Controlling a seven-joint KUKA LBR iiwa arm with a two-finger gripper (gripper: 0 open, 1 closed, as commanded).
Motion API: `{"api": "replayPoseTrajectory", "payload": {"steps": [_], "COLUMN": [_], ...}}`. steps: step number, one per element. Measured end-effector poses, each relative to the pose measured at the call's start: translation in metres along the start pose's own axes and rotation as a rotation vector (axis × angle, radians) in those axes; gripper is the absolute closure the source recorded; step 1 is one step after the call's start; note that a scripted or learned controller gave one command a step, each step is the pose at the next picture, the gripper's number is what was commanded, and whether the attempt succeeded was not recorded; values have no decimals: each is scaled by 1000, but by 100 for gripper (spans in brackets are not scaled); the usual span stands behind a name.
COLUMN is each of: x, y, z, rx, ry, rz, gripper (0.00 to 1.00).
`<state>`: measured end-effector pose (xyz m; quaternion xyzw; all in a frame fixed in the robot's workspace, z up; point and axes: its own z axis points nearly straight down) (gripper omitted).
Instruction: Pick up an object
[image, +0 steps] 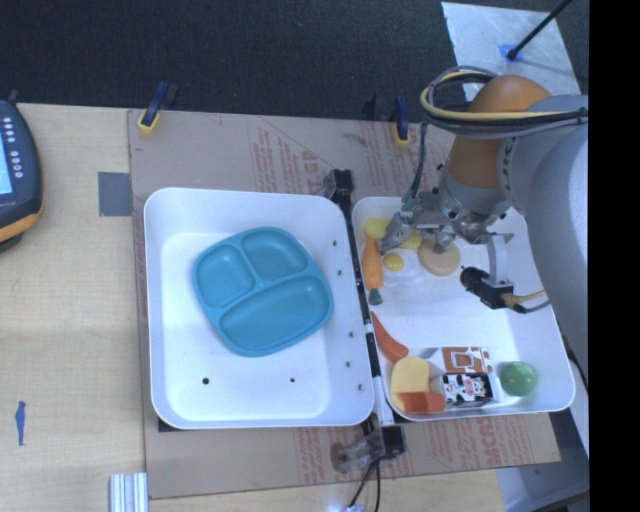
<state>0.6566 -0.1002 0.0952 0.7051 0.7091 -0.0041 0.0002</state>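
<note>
The pincer (428, 232) hangs low over the far end of the right bin (545, 320), among a yellow piece (394, 263), a pale round disc (439, 259) and a carrot (371, 262) by the left wall. Whether it is apart or together, or touching any of these, I cannot tell. The left bin (165, 300) holds a blue divided plate (262, 290).
</note>
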Motion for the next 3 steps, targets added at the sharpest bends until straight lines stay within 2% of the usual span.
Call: {"api": "replayPoseTrajectory", "payload": {"steps": [1, 2, 3], "x": [3, -12, 4], "y": [0, 0, 0], "z": [0, 0, 0], "rx": [0, -2, -1], "ry": [-1, 7, 0], "rz": [1, 1, 0], "gripper": [0, 0, 0]}}
